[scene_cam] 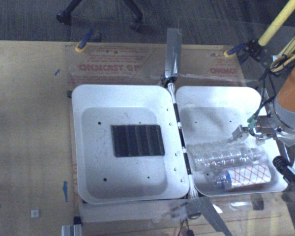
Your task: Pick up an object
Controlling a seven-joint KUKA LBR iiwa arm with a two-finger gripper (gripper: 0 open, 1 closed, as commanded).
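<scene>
Likely light, slick and crushable: clear plastic bottle [225,159] lying flat just below-left of jaws [240,133], apart from them, red-checked packet [251,175] just beyond; best pinched across mid-body; jaw state unreadable, can't tell.

Overhead lighting, fairly even, slightly cool. Strong glare on rims of left bin [83,102] and right bin [216,95], whites near clipping. Soft, short shadows inside both bin wells. Floor at top dim and underexposed. Bench [24,132] mid-toned, no hotspots. Overall soft focus with compression noise; fine detail lost. Clear bottle [226,157] hard to separate from white background, highlights only. Gripper [248,131] area smeared, edges indistinct. Printed text on plastic sheet [110,65] faint, washed by reflection.
</scene>
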